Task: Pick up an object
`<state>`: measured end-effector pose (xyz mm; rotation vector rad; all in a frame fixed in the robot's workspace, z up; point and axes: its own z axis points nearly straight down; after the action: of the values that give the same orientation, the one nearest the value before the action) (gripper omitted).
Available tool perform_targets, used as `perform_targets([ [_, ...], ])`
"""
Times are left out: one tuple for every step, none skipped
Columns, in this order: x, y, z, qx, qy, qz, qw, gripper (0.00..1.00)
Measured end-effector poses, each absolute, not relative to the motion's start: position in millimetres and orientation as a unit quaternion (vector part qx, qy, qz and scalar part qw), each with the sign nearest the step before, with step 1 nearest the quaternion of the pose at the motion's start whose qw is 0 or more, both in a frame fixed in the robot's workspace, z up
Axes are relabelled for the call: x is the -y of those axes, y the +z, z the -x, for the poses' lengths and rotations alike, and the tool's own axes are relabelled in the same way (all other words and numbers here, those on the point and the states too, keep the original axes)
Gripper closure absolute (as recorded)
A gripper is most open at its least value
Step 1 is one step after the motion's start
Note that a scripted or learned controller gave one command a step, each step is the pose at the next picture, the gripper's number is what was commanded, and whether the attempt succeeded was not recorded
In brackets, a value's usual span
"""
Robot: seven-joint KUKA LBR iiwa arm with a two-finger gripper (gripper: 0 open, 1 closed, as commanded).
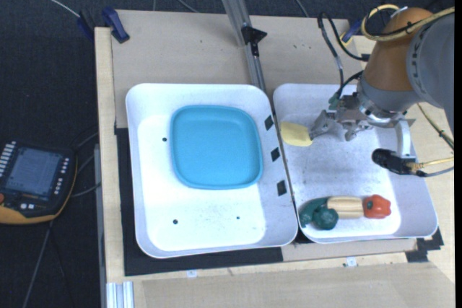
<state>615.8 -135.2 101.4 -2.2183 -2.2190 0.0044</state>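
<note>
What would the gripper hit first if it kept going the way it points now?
The gripper points toward image left, at the yellow object just off its tip, so that likely comes first. Beyond it stands the bin wall. Its height above them is unclear.

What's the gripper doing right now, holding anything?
Gripper: over the right bin, its tip at the pale yellow object; open or shut, and any grasp, cannot be told.

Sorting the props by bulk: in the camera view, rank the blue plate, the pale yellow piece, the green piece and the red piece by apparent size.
Largest to smallest:
1. blue plate, by far
2. green piece
3. pale yellow piece and red piece: too alike to rank, and the gripper covers the yellow one's right end.
</note>
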Motion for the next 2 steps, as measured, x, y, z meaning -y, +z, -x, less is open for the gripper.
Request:
perform_targets([
  [135.4,115.3,-617.6,0.707,-0.0007,0.707,-0.001,1.0],
  [139.2,158.8,-616.1,0.707,-0.0012,0.707,-0.002,1.0],
])
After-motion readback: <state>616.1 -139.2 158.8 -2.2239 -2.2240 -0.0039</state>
